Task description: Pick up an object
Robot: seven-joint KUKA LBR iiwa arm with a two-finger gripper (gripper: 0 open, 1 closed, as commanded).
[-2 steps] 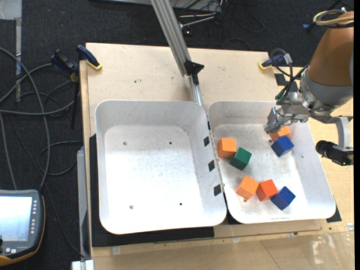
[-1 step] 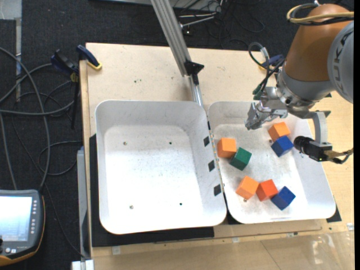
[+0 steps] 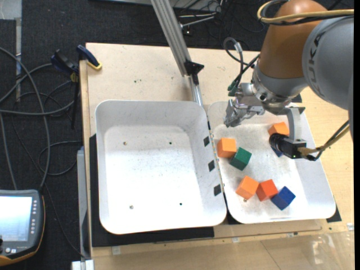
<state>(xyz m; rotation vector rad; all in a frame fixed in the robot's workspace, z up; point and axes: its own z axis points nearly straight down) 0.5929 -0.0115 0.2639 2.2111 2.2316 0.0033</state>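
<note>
The gripper [image 3: 234,117] hovers above the orange block [image 3: 227,147], jaws unreadable from here; next, probably lower and close.

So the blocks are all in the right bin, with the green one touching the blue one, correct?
Not quite. In the camera view the green block touches an orange block, not the blue block, which lies apart near the front beside the red block. The blocks are indeed all in the right bin.
</note>
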